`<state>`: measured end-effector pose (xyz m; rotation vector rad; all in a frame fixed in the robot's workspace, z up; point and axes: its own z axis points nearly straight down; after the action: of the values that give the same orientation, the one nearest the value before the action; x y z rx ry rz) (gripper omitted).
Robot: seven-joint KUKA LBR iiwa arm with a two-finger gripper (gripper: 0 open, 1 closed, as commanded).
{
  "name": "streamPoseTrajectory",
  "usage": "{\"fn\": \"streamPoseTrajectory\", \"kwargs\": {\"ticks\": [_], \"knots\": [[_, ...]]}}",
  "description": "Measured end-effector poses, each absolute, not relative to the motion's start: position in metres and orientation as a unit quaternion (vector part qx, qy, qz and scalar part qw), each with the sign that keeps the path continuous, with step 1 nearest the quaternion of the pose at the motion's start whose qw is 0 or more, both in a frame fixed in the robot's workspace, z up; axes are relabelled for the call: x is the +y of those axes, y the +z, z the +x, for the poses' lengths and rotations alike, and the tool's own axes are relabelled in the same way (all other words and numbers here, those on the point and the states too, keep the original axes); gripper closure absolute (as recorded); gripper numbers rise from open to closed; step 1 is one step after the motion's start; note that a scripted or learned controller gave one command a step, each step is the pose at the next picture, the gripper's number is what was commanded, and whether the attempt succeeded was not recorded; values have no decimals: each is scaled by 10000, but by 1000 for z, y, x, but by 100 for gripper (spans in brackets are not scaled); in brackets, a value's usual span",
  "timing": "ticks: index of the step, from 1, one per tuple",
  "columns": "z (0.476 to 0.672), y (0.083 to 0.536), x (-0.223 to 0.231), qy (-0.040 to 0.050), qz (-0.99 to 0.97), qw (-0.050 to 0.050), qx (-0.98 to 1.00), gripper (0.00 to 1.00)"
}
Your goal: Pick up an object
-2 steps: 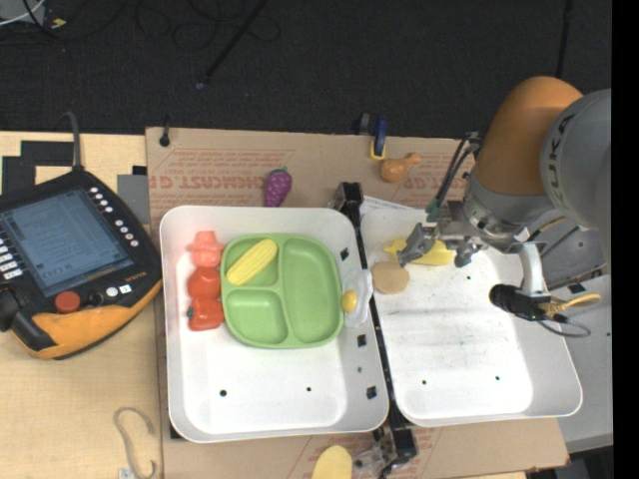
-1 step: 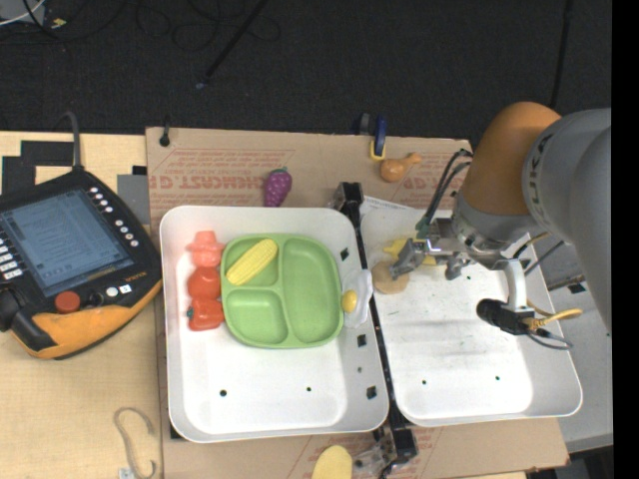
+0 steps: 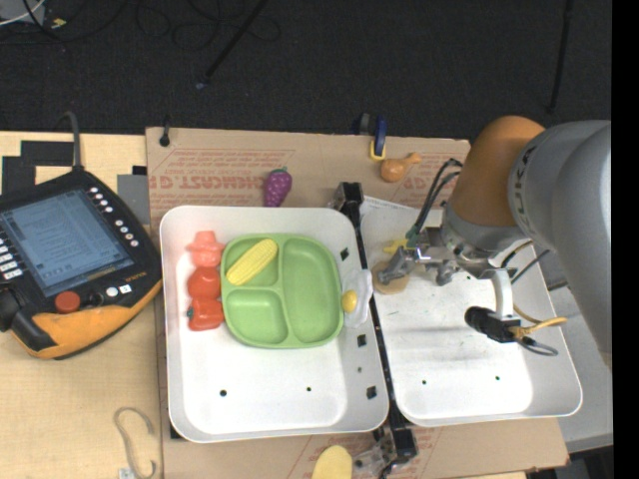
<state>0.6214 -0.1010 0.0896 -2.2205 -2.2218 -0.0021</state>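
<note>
Behind the gripper, backdrop: dark carpeted floor (image 3: 300,38) with loose black cables.
Bench: pale wood top (image 3: 60,407), with a brown cardboard sheet (image 3: 230,163) under both bins.
Arm: grey body (image 3: 569,198) with orange band (image 3: 494,173), coming in from the gripper's right and above.
Right bin: white (image 3: 479,367); gripper is low over its upper left corner.
Left bin: white (image 3: 260,387), just left of the gripper across the black divider (image 3: 364,287).
Pendant: orange and black control tablet (image 3: 70,257), far left of the gripper on the wood.
Green tray: three compartments (image 3: 285,292), left of the gripper in the left bin; yellow corn (image 3: 250,260) lies in its upper left compartment.
Red toy: red and pink figure (image 3: 204,279), touching the tray's far side.
Gripper: metal fingers (image 3: 397,264) over a small tan object (image 3: 389,283); cannot tell if clenched or released.
Small items: purple grape toy (image 3: 278,185) up-left, orange duck-like toy (image 3: 397,167) above, yellow piece (image 3: 349,301) just left at the bin wall, yellow lump (image 3: 332,461) well below.
</note>
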Motion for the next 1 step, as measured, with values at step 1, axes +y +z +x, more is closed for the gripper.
{"fn": "streamPoseTrajectory", "kwargs": {"ticks": [1], "knots": [[623,103,-101,-38,-7083,-9,-7059,100]]}}
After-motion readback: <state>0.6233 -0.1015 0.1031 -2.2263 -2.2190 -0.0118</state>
